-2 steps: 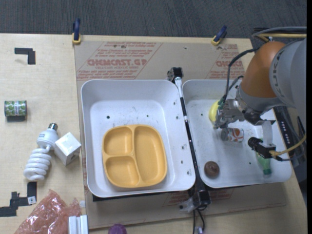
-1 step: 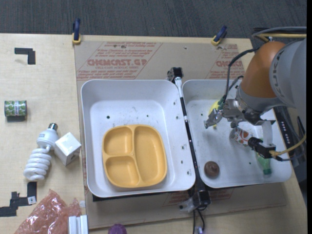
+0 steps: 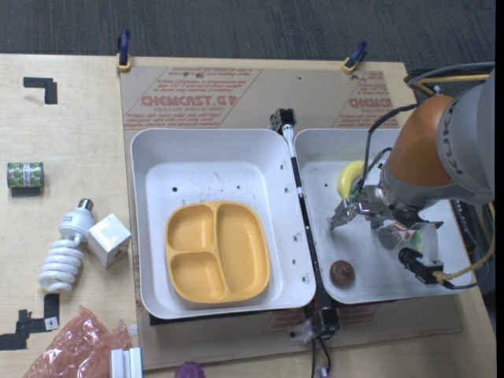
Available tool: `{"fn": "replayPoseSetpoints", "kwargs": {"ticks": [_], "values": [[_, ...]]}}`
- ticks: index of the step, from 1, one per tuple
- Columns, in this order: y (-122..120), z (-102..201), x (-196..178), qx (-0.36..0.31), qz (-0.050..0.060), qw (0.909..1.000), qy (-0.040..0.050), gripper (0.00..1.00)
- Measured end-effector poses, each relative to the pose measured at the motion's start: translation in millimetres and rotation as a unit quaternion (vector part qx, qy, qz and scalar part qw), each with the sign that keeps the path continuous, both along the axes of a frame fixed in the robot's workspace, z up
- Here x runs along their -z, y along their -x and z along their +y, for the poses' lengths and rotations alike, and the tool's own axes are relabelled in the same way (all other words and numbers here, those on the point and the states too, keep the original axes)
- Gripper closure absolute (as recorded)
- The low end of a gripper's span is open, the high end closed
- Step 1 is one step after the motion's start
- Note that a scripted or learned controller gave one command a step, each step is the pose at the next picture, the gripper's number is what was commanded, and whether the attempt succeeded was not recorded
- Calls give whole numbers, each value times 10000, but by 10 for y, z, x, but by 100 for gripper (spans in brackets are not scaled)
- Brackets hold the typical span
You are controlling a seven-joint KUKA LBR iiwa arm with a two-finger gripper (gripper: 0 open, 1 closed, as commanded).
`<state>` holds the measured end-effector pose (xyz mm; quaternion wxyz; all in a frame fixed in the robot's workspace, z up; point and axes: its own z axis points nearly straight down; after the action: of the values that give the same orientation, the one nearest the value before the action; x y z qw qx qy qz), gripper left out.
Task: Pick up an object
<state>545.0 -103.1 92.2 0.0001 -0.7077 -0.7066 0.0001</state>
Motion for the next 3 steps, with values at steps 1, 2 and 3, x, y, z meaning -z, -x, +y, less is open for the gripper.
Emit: {"fn": "replayPoseSetpoints", "kwargs": {"ticks": [1,2,3], "values": [[-10,-7,-100,5,-11,10000,5,100],[-9,-7,-100,6,-11,10000,6,0],[530,26,1,0,2,10000,-1,0]]}}
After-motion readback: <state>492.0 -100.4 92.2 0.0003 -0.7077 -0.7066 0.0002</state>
